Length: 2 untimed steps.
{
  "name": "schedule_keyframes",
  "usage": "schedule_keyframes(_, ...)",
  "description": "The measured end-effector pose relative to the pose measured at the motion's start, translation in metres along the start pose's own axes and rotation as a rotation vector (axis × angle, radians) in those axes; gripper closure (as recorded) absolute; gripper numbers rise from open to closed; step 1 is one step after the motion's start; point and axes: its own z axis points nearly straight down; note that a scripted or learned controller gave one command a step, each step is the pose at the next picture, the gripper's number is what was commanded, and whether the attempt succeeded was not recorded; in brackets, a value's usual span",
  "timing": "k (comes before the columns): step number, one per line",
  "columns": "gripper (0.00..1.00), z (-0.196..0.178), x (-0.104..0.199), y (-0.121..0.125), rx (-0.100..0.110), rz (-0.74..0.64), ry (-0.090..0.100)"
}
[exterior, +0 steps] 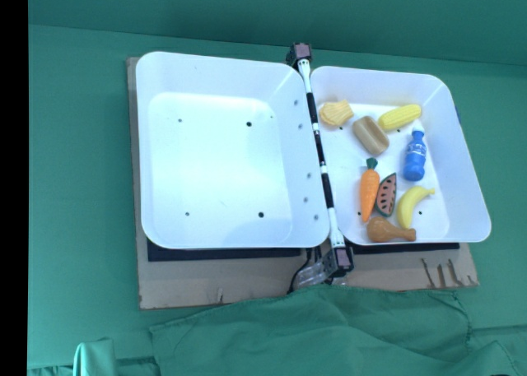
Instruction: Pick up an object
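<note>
The right bin (463, 170) holds the toys: corn (399, 116) at one o'clock, blue bottle (415, 155) at three, banana (413, 204) at four, drumstick (389, 231) at six, carrot (369, 193) at seven, perhaps a bread roll (370, 134) at eleven.

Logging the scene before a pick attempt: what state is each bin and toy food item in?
Left bin: flat on the bench.
Right bin: holds the toys.
Blue bottle: lying down.
Carrot: lying, leaves toward the far side.
Banana: lying beside the watermelon slice.
Corn: lying by the far wall.
Drumstick: lying by the near wall.
</note>
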Motion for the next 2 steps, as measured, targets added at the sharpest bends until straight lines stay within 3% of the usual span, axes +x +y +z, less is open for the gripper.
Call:
schedule_keyframes(1, 0.0, -0.094, 0.083, -0.026, 0.003, -0.005, 0.008)
schedule_keyframes(2, 0.0, -0.087, 0.131, -0.029, 0.019, -0.001, 0.011)
